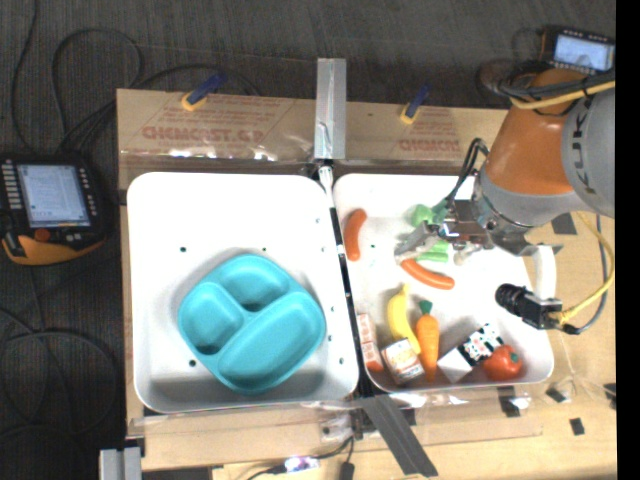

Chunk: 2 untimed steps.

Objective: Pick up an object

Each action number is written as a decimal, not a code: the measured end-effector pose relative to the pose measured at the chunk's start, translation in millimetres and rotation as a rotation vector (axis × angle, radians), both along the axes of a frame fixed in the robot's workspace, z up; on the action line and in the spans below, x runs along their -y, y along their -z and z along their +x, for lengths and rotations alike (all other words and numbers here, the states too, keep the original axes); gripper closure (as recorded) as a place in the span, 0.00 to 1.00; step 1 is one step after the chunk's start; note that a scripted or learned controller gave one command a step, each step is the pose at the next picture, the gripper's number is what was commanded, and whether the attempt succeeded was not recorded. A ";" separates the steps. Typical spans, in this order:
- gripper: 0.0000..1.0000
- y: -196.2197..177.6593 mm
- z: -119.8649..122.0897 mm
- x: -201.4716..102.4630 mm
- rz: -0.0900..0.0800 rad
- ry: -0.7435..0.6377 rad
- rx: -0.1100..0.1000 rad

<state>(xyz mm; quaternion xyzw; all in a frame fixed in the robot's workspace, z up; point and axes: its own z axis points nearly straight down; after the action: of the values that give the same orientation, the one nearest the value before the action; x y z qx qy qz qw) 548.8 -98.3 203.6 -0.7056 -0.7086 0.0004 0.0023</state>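
My gripper (426,236) hangs low over the upper middle of the right bin (540,268), reaching in from the right under the orange-banded wrist (530,158). A green toy vegetable (421,213) lies just above its tip, and another green piece (436,254) shows just below it. An orange-red sausage-shaped toy (428,274) lies below that. I cannot make out whether anything sits inside the gripper.
The right bin also holds a red sausage (354,234), a banana (399,313), a carrot (428,334), a small box (401,359), a black-and-white cube (481,344) and a red pepper (503,362). A blue divided plate (252,320) lies in the left bin (160,228).
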 end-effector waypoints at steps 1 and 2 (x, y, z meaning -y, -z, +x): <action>0.00 83.4 36.8 32.0 -0.004 0.031 0.000; 0.00 22.1 62.3 84.6 -0.003 -0.105 0.004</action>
<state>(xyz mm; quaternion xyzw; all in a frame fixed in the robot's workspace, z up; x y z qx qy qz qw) 611.1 -182.8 181.5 -0.6676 -0.7445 0.0002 -0.0002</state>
